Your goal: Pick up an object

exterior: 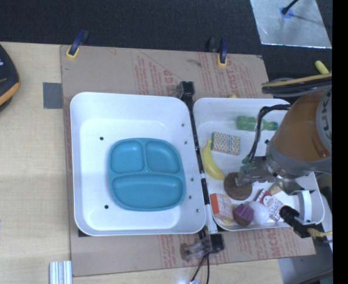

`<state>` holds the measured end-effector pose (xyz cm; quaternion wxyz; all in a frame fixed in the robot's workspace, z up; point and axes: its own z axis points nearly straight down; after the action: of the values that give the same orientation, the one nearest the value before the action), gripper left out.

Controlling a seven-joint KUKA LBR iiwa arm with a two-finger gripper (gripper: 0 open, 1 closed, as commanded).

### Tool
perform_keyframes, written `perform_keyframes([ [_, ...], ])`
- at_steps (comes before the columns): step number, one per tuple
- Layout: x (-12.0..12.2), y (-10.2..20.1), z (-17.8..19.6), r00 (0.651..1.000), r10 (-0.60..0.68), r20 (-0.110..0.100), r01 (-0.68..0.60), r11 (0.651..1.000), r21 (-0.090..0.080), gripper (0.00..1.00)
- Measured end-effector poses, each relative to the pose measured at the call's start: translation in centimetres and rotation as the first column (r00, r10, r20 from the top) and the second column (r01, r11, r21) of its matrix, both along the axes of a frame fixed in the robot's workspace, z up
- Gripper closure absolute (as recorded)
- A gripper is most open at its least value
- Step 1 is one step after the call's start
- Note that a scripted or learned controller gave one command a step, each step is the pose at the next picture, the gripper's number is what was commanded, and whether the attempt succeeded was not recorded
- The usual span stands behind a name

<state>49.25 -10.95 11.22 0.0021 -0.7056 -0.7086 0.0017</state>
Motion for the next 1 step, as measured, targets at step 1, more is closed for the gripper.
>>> perform_keyframes([
  [1, -0.01, 0.01, -0.04, 1.000, 0.001, 0.000, -0.001, 1.000, 0.000, 0.00],
])
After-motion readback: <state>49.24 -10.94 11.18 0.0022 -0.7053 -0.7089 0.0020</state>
